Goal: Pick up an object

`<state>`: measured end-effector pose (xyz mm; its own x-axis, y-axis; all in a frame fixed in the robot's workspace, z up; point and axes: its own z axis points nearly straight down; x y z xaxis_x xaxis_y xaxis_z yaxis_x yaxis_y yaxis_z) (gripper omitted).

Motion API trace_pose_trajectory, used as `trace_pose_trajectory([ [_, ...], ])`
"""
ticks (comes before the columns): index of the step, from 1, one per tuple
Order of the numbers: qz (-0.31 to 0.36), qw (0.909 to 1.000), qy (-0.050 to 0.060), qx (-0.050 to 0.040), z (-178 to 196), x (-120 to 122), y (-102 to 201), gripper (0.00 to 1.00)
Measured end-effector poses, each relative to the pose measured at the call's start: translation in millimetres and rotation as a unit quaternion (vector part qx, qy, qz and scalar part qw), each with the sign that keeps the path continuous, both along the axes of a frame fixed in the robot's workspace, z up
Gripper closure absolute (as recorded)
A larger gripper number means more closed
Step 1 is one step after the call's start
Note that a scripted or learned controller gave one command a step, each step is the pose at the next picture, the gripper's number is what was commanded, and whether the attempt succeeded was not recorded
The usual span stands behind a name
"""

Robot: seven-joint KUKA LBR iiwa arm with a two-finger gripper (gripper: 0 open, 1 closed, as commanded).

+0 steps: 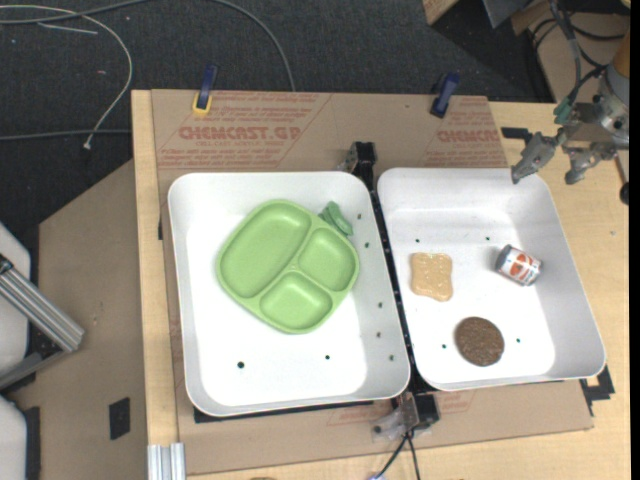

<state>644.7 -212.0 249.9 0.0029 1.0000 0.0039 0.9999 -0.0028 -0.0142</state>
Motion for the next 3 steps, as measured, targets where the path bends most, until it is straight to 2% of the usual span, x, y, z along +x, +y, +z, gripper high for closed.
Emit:
trace_pose_trajectory([
  [1, 0.002, 1.0, -0.007, -0.0017, 8, 3, 1, 0.0],
  [2, 0.002, 1.0, -0.004, -0.0006, -55, 3, 4, 0.0],
  [3, 0.001, 1.0, -0.005, -0.0011, -98, -3, 1, 0.0],
])
